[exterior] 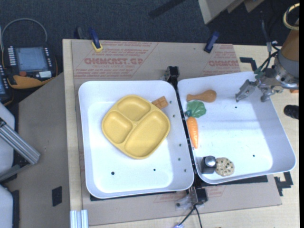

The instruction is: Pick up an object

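Observation:
My gripper (254,92) hovers over the far right part of the right bin (266,141), its two fingers spread apart with nothing between them. Along that bin's left side lie a tan chicken drumstick (202,97), a green leafy piece (195,109) and an orange carrot (192,131). A speckled cookie (224,166) and a small grey round object (209,163) sit at its near left corner. All of these lie well to the left of the gripper.
The left bin (95,165) holds a yellow divided plate (136,126) with a small brown block (160,102) at its far right edge. Black clamps (172,73) join the bins. A teach pendant (29,63) lies off the bench at left.

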Robot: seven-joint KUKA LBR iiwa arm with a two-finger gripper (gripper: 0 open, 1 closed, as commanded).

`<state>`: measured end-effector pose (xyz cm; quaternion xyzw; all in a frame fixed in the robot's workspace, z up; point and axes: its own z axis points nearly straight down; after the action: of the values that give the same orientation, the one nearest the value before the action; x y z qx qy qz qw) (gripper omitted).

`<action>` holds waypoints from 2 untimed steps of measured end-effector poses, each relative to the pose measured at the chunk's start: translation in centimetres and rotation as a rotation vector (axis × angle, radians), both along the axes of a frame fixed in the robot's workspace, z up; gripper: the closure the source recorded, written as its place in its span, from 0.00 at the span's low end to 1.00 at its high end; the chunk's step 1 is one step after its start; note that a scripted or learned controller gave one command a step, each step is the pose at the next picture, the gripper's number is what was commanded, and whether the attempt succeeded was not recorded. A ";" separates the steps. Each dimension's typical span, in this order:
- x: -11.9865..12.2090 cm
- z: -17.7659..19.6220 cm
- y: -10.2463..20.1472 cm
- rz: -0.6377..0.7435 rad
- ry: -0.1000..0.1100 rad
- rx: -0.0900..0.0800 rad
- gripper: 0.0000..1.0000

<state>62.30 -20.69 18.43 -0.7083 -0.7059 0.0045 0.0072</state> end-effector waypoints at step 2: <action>0.8 -3.4 0.2 0.006 -0.011 -0.002 0.00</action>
<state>63.10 -20.46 15.03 -0.7064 -0.7078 0.0015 0.0024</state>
